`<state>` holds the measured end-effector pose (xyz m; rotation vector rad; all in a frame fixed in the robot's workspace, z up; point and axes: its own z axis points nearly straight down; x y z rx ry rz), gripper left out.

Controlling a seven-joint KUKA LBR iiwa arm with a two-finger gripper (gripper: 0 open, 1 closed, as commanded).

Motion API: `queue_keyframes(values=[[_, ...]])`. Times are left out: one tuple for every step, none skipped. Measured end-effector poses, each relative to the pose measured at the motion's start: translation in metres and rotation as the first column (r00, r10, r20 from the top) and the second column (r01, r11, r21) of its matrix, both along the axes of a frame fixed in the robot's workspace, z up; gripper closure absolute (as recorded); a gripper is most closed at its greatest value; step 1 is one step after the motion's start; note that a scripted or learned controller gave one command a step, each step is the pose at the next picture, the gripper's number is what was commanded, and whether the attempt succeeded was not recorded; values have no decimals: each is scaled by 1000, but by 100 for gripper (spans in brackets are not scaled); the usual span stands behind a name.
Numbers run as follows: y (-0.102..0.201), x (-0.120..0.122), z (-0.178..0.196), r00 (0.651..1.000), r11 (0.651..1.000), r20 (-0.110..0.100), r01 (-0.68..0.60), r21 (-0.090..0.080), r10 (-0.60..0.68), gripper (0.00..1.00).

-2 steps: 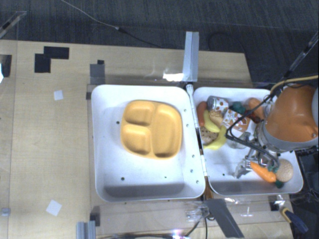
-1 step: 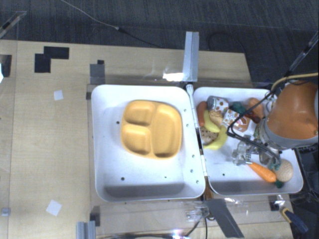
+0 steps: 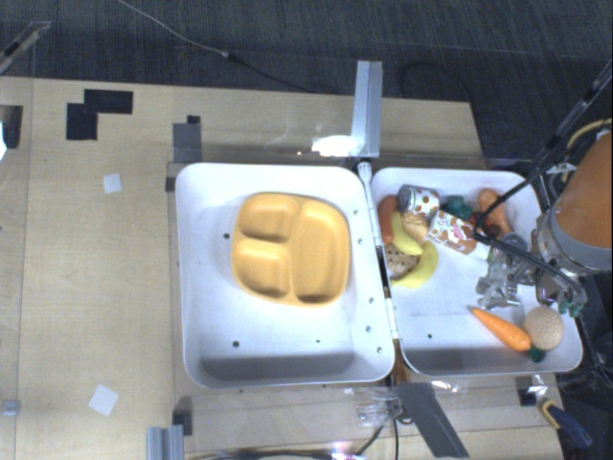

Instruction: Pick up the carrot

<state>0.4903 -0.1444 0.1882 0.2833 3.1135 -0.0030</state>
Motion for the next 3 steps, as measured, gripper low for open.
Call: queue_keyframes(values=[[1,-1,-2,1000,1000,-5,0,2,0,0],[-8,11,-98,1000,1000,4,6,-1,-6,0],[-7,14,-86,1000,1000,11,0,-2,0,100]])
